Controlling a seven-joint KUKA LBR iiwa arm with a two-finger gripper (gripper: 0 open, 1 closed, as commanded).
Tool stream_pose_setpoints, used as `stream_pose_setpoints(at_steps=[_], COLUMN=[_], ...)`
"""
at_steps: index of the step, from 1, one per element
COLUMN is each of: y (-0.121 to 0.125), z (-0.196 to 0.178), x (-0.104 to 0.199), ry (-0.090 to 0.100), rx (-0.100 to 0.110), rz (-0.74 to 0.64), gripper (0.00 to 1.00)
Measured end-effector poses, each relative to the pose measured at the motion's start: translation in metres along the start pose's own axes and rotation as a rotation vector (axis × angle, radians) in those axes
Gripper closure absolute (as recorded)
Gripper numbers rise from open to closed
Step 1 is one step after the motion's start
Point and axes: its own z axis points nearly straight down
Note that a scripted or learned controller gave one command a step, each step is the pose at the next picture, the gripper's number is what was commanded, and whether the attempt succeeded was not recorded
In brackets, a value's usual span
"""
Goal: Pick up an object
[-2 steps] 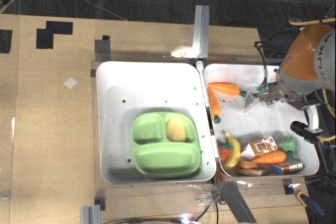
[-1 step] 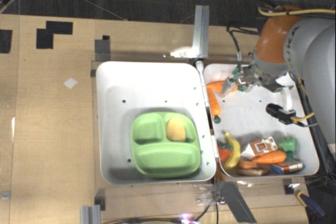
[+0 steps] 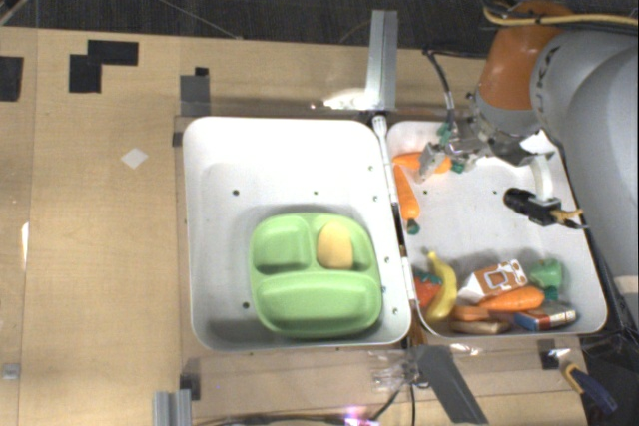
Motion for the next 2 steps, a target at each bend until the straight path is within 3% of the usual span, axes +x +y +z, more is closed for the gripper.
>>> stream_pose_setpoints(at_steps=[1,2], y=[0.0,-0.001], z=[0.0,-0.01], x=[0.001,0.001], ry=[0.003,0.003], rx=[0.001,0.006], rz=[0.078,0.075], gripper=[0.0,1.0])
